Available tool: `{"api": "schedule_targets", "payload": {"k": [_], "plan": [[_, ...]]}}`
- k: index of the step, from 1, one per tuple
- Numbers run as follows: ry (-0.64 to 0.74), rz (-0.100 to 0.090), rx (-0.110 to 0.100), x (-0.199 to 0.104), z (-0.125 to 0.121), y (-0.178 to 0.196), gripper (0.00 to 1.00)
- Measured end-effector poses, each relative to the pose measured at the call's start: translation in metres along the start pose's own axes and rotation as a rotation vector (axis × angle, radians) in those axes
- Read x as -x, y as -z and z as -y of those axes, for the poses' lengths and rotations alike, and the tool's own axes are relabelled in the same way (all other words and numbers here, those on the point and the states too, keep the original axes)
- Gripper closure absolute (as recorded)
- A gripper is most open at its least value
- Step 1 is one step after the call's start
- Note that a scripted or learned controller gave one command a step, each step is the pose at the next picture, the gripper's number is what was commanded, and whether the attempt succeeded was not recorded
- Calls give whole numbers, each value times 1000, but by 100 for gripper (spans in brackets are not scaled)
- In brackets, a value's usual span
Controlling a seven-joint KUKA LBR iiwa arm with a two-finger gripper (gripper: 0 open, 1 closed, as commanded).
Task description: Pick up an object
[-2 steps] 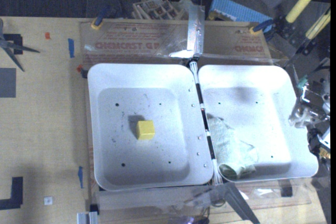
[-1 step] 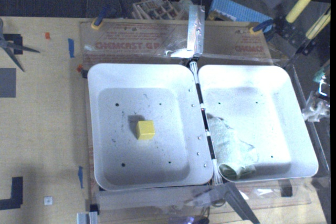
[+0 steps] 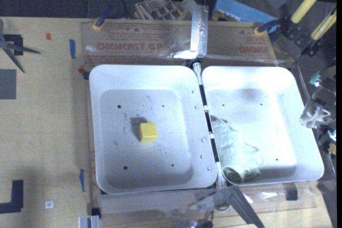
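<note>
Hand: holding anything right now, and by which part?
Nothing seen in the hand, at the right bin's edge. Yellow block lies in the left bin, rolled cloth in the right.

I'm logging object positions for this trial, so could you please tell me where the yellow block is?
The yellow block lies near the middle of the left bin, well apart from the rolled cloth in the right bin.

One fixed camera looks down at a slant, seemingly mid-range, on both bins (image 3: 199, 91).

A yellow block (image 3: 148, 132) sits in one white bin (image 3: 107, 115); at its three o'clock, a pale greenish rolled cloth (image 3: 235, 153).
</note>
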State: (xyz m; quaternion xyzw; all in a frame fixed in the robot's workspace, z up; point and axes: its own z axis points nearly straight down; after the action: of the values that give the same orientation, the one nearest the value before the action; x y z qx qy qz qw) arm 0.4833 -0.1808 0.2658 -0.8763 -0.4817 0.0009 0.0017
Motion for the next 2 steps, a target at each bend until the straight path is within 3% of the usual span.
{"api": "schedule_targets", "payload": {"k": [1,2], "plan": [[-255,1,5,-48,-34,-14,100],[-236,1,0,-24,-28,-44,100]]}}
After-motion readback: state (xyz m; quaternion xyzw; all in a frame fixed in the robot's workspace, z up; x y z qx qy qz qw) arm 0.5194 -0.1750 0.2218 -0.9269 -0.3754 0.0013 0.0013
